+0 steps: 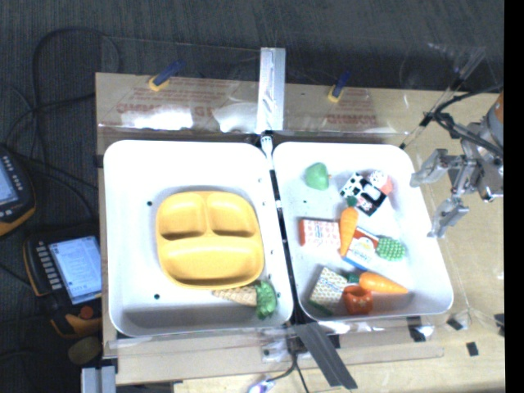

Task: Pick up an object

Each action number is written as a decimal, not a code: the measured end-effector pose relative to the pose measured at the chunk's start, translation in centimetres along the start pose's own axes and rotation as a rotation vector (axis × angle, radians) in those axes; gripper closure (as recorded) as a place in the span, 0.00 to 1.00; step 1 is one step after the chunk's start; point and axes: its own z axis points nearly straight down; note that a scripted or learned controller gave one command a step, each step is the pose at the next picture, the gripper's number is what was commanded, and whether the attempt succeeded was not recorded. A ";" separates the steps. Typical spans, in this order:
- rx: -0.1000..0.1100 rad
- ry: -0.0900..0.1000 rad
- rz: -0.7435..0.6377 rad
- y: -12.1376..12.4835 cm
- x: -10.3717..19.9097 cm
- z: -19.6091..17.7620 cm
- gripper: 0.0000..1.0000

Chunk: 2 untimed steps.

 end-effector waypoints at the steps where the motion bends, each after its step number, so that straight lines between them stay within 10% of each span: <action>1: 0.000 0.002 0.010 1.2 -3.6 14.8 0.00; 2: 0.006 -0.018 0.105 4.9 -4.3 17.8 0.00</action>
